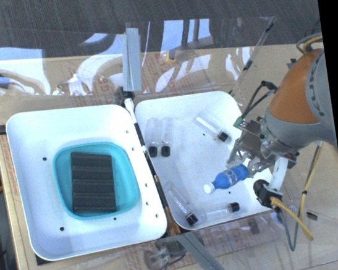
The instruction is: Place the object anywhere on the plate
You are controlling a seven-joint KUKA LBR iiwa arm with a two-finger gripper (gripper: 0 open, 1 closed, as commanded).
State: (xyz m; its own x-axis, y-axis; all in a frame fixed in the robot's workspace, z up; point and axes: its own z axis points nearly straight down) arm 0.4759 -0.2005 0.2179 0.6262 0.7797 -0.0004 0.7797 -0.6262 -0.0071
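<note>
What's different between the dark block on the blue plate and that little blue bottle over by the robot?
The dark ribbed block is black, flat and rectangular; the blue bottle is see-through, rounded and white-capped. The block looks much larger than the bottle. The block rests on the blue plate in the left bin; the bottle lies on its side in the right bin, right beside the gripper. Both lie flat rather than standing up.

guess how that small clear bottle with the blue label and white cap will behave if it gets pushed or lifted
The small clear plastic bottle with the blue label and white cap lies on its side in the right white bin, so a push would probably roll it. It looks round and smooth, so likely slippery. It is probably light for its size.
</note>
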